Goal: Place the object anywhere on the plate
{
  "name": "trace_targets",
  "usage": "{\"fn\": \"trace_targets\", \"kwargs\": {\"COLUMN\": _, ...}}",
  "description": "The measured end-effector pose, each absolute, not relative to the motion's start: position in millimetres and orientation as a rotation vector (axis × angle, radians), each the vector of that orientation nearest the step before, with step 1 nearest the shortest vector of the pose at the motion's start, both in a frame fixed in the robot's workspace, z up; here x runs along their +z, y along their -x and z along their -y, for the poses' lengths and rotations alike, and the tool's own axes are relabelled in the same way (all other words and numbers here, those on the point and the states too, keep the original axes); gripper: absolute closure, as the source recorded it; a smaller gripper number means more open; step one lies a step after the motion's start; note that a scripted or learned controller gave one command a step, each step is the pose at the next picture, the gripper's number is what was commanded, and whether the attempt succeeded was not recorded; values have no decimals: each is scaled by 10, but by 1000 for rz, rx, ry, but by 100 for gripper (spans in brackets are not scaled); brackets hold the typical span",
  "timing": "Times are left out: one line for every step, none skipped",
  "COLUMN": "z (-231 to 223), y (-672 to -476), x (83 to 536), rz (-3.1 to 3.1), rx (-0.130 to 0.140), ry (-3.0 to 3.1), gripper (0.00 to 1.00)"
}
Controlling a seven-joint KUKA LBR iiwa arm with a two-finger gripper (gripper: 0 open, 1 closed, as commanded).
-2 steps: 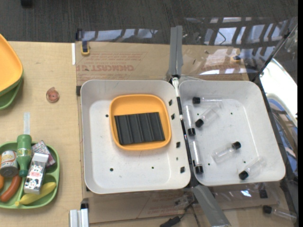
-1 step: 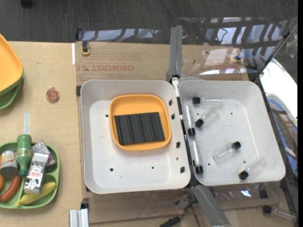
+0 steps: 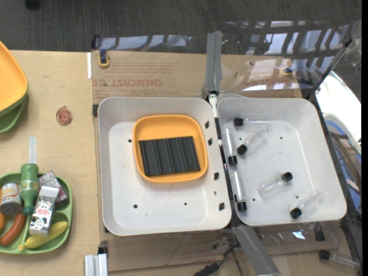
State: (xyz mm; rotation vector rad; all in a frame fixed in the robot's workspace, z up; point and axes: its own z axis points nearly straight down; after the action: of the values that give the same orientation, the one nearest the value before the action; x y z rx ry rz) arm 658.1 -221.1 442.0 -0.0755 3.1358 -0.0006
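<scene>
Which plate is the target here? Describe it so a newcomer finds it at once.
Find the two white bins; take the left bin. The orange plate lies in its upper middle, carrying a dark ribbed slab. The right bin's clear vials look nothing like it.

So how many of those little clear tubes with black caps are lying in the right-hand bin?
6 tubes in the right bin: top left, one below it, two along the left wall, one mid-bin, one bottom right. Being transparent, others could escape notice.
</scene>
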Motion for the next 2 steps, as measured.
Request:
{"fn": "trace_targets", "kwargs": {"z": 2214, "y": -6580, "x": 4420, "rz": -3136, "rx": 0, "ry": 75, "gripper": 0}}
{"fn": "trace_targets", "kwargs": {"z": 2216, "y": -6600, "x": 4008, "rz": -3076, "rx": 1, "ry": 621, "gripper": 0}}
